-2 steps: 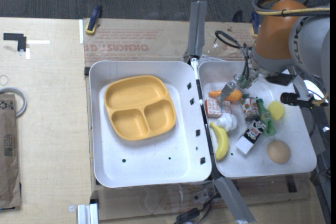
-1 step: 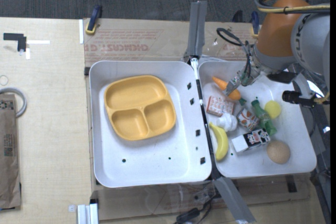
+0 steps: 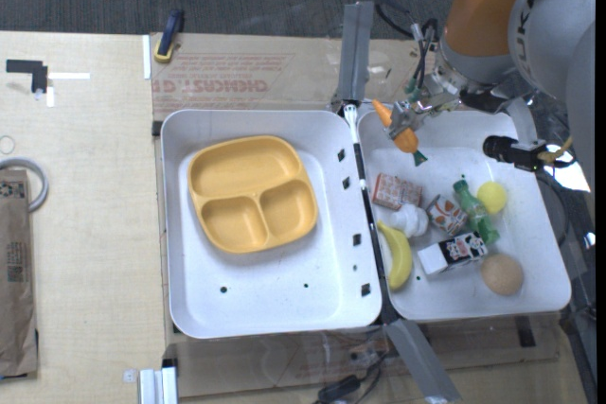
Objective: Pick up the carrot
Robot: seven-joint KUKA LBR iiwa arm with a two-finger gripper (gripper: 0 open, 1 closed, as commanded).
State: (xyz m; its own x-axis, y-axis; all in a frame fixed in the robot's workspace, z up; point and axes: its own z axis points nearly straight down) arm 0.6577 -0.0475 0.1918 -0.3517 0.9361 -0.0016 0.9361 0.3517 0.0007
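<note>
One carrot (image 3: 399,129) sits clamped in the gripper (image 3: 406,114), lifted above the right bin (image 3: 540,298).

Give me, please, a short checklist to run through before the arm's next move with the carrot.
1. Carrot between the gripper fingers: ok, it hangs there at the right bin's top left.
2. Carrot lifted off the bin floor: cannot tell.
3. Grip centred on the carrot: cannot tell; orange shows on both sides of the fingers.
4. Banana, carton and bottle apart from the carrot: ok.
5. Yellow divided plate in the left bin undisturbed: ok.
</note>
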